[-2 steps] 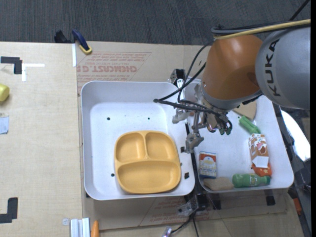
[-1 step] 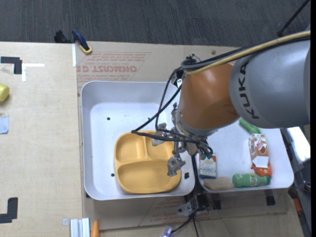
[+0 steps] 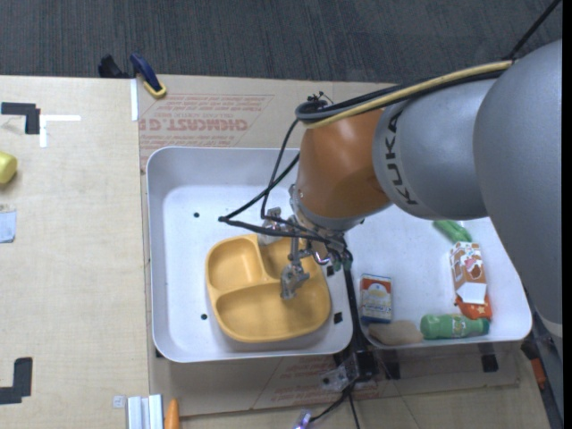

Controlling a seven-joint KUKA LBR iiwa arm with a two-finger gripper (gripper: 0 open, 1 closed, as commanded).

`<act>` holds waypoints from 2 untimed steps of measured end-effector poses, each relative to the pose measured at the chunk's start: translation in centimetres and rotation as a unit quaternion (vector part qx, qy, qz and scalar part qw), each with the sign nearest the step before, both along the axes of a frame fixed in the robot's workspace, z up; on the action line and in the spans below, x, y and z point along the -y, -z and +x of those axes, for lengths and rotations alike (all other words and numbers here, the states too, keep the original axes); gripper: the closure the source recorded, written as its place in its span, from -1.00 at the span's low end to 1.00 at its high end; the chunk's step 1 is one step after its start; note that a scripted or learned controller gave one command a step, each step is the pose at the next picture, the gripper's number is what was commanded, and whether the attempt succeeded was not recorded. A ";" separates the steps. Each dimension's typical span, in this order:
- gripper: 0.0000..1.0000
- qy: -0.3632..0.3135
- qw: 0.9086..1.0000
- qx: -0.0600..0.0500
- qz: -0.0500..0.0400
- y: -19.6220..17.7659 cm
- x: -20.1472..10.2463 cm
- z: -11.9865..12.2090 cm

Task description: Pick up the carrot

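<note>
Nearest you, a green bottle [image 3: 454,326] is lying on its side along the front wall of the right bin [image 3: 420,231], with a tan lump [image 3: 396,332] just beside its cap end. A small carton [image 3: 376,298] is sitting just behind them; its print is too small for you to read.

In the left bin [image 3: 170,239], a yellow divided plate [image 3: 259,315] is resting toward the front. The gripper [image 3: 293,281] is hanging straight down over the plate's divider, and you cannot tell whether it is apart or together. You are seeing nothing clamped in it.

The arm [image 3: 447,141] is reaching in from the right, its orange band [image 3: 344,164] bending down above the wrist, and "KUKA" is showing on the grey link.

You cannot pick out the carrot with certainty. In the right bin a patterned packet [image 3: 466,271] with an orange-red end is lying just in front of a green stub [image 3: 452,231].

Farther back, cardboard [image 3: 206,119] is showing red, reversed lettering. A blue and yellow clip [image 3: 147,74] is lying on the tabletop [image 3: 71,266].
</note>
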State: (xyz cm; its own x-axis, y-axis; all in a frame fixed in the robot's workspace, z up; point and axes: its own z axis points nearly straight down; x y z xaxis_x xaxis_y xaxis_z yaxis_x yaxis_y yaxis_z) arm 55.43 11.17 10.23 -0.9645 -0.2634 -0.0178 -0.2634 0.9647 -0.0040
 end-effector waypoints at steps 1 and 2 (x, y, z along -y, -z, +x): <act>1.00 0.000 1.000 -0.008 -0.002 -0.3 0.1 -0.4; 1.00 0.179 0.984 -0.007 0.001 -5.4 -0.1 -1.5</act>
